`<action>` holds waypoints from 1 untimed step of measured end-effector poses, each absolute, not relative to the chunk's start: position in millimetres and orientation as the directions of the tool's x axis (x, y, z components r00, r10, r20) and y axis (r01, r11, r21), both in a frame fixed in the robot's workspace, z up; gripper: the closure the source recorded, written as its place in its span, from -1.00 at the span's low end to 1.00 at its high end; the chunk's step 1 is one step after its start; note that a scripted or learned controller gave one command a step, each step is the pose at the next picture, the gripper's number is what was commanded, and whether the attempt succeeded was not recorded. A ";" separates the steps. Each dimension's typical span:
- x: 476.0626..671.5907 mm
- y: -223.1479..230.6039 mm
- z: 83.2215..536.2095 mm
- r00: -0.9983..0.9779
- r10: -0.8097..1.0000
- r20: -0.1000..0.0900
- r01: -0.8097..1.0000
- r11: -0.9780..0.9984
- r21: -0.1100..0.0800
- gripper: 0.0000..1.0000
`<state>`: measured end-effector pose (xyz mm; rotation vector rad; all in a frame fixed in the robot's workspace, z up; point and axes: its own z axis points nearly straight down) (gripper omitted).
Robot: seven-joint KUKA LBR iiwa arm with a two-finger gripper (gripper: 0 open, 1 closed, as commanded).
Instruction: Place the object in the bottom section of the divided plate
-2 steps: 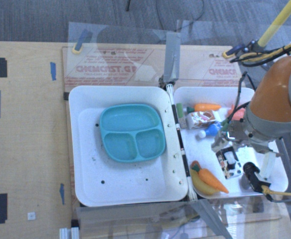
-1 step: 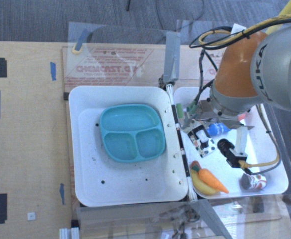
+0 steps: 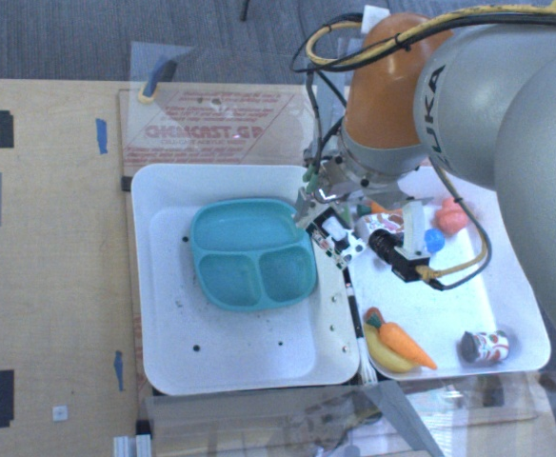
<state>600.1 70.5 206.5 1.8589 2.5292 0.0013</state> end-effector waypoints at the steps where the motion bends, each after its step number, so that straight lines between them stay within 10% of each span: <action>1: 600.0 71.0 206.6 -0.300 0.954 -0.002 0.954 0.300 0.002 -1.00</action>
